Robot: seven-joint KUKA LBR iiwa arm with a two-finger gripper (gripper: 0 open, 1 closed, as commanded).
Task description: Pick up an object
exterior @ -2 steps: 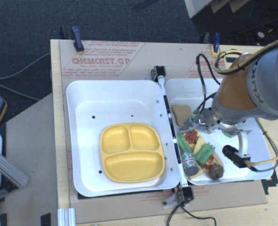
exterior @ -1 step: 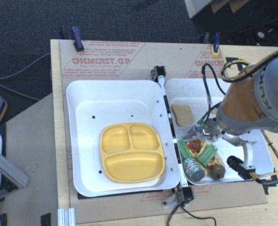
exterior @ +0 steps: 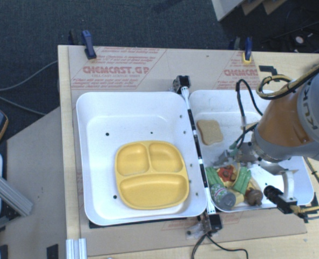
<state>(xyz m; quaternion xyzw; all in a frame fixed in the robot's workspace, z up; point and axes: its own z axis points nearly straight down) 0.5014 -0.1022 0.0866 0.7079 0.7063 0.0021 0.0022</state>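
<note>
Left bin (exterior: 94,144) first: we see a yellow divided plate (exterior: 150,174) sitting toward its near right corner, three compartments, nothing in them. Rigid plastic, light, but broad and flat, so we judge it a poor grab except at the rim.

Right bin (exterior: 224,99): a tan bread slice (exterior: 209,131) lies along the left wall, about midway back (looks like toy food, soft or foam, light; we'd pinch it across its narrow width). Near the front left corner sits a cluttered pile: a grey can (exterior: 224,197) lying close to the front wall, a red-and-green piece (exterior: 226,174) behind it, a green packet (exterior: 242,179) just right of that, and a brown lump (exterior: 253,196) at the pile's right end. The can is likely stiff and slick, apt to roll; better taken across its body. The pieces touch each other, so a clean single grasp looks hard.

The arm (exterior: 289,128) reaches in from the right, wrist bent down over the pile, with the gripper (exterior: 236,156) low above the red-and-green piece. Whether it is spread or pinching anything, we cannot tell (wrist hides it).
</note>
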